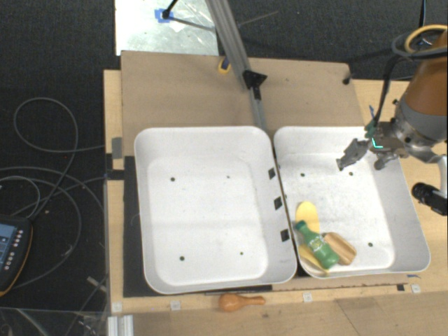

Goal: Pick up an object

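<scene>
Above the brown bench (182, 89) on dark carpet (49, 40), the pincer (364, 156) hangs open, gripping nothing.

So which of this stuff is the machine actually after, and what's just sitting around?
Part of the job:
- gripper, over the right bin
- green bottle, yellow piece and tan wooden piece, piled at that bin's near edge

Just lying about:
- left bin
- orange pear-shaped thing on the bench in front
- handheld controller
- floor cables

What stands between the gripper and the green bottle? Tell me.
Nothing visible. The gripper hangs over the far part of the right bin; bare bin floor lies between it and the green bottle, which rests with a yellow piece and a tan piece.
</scene>
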Tool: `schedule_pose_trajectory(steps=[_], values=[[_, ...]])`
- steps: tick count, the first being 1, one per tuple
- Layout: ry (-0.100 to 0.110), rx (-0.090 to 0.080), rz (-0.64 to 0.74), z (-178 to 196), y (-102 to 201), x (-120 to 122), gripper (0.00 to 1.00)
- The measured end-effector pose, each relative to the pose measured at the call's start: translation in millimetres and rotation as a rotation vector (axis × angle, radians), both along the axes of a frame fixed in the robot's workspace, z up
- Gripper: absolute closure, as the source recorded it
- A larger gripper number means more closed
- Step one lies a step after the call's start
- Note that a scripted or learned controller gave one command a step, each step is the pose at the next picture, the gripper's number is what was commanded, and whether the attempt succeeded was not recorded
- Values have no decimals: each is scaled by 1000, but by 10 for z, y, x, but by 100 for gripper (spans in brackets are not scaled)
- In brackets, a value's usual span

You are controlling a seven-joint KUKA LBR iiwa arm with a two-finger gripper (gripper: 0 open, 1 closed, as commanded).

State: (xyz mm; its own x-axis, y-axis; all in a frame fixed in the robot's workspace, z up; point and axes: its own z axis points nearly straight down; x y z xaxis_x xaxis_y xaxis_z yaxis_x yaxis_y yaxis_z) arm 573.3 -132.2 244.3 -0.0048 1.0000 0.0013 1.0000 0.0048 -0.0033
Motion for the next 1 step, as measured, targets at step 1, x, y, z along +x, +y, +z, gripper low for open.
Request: schedule_pose_trajectory(steps=[1], values=[[-5,-1,-2,25,-1,8,0]])
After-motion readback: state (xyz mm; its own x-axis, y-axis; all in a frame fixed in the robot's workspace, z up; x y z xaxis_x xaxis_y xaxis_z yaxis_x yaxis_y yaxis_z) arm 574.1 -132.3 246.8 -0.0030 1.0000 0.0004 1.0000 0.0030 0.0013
